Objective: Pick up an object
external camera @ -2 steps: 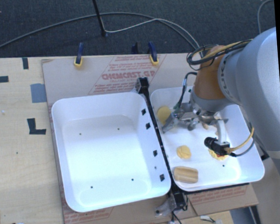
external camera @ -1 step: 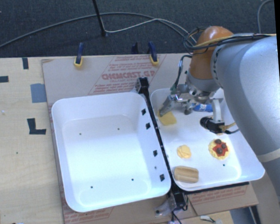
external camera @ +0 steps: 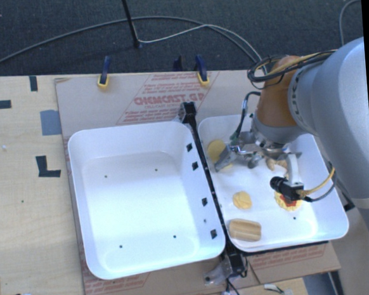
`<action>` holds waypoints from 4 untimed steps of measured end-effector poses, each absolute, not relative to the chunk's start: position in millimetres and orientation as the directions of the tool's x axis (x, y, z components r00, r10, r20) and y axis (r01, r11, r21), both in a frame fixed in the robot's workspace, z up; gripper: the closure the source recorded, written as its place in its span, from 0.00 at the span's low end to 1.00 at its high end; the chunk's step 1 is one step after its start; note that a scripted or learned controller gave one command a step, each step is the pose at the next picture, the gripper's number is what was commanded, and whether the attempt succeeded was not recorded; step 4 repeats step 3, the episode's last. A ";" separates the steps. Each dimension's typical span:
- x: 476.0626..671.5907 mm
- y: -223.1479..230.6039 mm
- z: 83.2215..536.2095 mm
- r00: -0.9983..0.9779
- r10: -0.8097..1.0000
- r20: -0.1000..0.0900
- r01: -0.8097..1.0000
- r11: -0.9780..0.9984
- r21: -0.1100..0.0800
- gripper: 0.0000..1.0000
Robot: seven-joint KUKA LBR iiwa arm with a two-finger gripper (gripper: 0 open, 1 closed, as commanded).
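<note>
My gripper (external camera: 238, 160) hangs over the back of the right bin (external camera: 324, 225), its fingers spread open with bare bin floor between them. A pale yellow piece (external camera: 216, 149) lies just beyond the left fingertip (external camera: 223, 165), close to the divider. A small yellow round piece (external camera: 242, 200) sits on the floor nearer the front. A tan loaf-shaped block (external camera: 244, 230) lies at the front left corner. An orange and yellow piece (external camera: 288, 200) sits to the right, partly under a black fitting on the arm. A beige bit (external camera: 273, 164) peeks out under the wrist.
The left bin (external camera: 85, 183) stands beside the right one, parted by a black-clipped divider (external camera: 202, 174). The arm's grey body and orange band (external camera: 276, 101) cover the right bin's back right part. Cables run across the dark floor behind the bench.
</note>
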State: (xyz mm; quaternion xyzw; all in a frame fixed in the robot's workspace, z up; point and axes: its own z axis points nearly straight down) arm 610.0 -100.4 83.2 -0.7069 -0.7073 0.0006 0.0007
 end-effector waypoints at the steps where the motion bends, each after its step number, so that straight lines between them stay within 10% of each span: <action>1: 629.8 -135.0 82.7 0.029 1.000 0.000 1.000 -0.029 -0.001 0.00; 2: 597.8 -75.9 186.3 -0.005 1.000 0.000 1.000 0.005 0.004 0.00; 3: 636.4 -104.3 79.8 0.000 1.000 0.000 1.000 0.000 -0.006 0.00; 4: 636.4 -104.3 79.8 0.000 1.000 0.000 1.000 0.000 -0.006 0.00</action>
